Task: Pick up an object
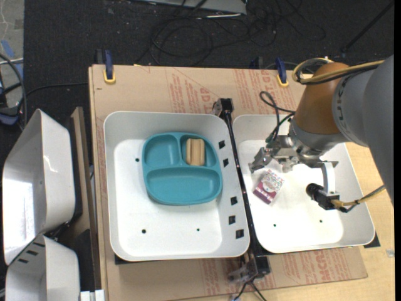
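The brown cardboard-covered surface (188,86) carries two shallow white bins side by side, which take up most of it. Two blue-and-yellow clamps (109,71) grip its back edge, one near the back left corner and one above the right bin.

The grey arm (357,108), with its orange band, reaches in over the right bin's back right corner. It slants down toward that bin's left half.

The left bin (163,234) holds a teal divided plate (182,187), lying flat a little toward the bin's back wall. The plate has one long compartment along its front and two smaller ones along its back. A tan wooden block (195,151) lies in the back right compartment, its long side running front to back. The other two compartments hold nothing.

The right bin (301,231) holds one loose thing, a small packet (269,185), white and pink with a dark magenta front edge. It lies flat on the bin floor near the left wall, about midway between the back and front walls. The jaws hang just behind the packet and above it. Whether they touch it cannot be told, and nothing is seen between them. Whether the jaws are released or clenched cannot be told from this slant either.
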Tool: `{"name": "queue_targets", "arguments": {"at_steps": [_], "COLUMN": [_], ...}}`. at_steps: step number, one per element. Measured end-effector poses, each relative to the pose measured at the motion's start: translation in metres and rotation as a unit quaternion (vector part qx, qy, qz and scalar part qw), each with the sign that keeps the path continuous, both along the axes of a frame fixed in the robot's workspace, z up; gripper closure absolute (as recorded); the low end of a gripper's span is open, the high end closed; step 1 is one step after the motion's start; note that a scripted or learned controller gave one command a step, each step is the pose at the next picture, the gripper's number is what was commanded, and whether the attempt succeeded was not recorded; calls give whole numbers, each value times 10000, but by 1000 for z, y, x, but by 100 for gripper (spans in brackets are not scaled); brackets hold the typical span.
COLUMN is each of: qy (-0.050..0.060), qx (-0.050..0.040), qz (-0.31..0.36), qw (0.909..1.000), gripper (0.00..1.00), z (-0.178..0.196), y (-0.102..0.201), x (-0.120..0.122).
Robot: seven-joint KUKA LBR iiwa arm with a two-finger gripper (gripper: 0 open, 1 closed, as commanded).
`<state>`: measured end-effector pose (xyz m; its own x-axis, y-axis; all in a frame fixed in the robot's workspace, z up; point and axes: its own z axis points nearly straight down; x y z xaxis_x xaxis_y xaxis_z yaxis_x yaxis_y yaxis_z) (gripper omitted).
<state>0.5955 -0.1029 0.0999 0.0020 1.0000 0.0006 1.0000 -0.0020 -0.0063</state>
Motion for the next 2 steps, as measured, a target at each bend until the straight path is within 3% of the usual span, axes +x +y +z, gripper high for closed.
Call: {"name": "queue_targets", "arguments": {"at_steps": [1,2], "qy": [-35,-64], "qx": [-5,-8], "qz": [-6,27], "qw": [10000,10000], "gripper": [100,100], "z": [14,76], "y": [0,6], "x": [2,2]}}
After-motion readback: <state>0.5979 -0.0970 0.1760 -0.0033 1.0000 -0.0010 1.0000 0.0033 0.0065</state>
